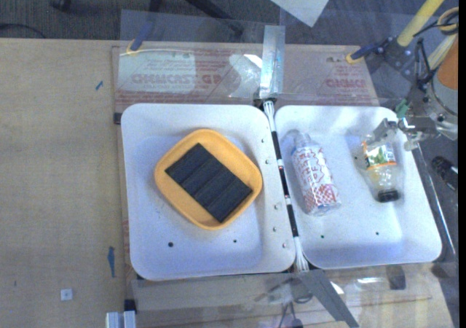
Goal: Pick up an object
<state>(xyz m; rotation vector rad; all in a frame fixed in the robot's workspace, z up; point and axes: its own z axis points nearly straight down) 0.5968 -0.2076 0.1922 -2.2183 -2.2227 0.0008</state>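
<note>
Clear plastic, with a green and yellow label and a black cap, is what the small bottle [382, 167] is made of. It is being shown lying on its side in the right-hand shallow white bin [364, 248], near that bin's right wall, with its cap pointing toward the near edge. The metal two-finger gripper [394, 130] is being held just above the bottle's far end, close to it or touching it, and contact cannot be judged from this angle. Whether the claw is open or closed cannot be told either, as its tips are being blurred into the bottle's label.

Well to the left in the same bin, a larger clear plastic bottle with a red and white patterned label [314, 172] is being seen lying on its side, close to the wall shared by the bins.

In the left-hand shallow white bin [145, 248], a yellow rounded-square dish [173, 206] is being shown resting flat, with a black ridged rectangular pad [209, 182] lying inside it.

Both bins are being borne by the pale wooden bench [51, 173], and a sheet of clear plastic over printed cardboard [182, 75] is being seen behind them.
</note>
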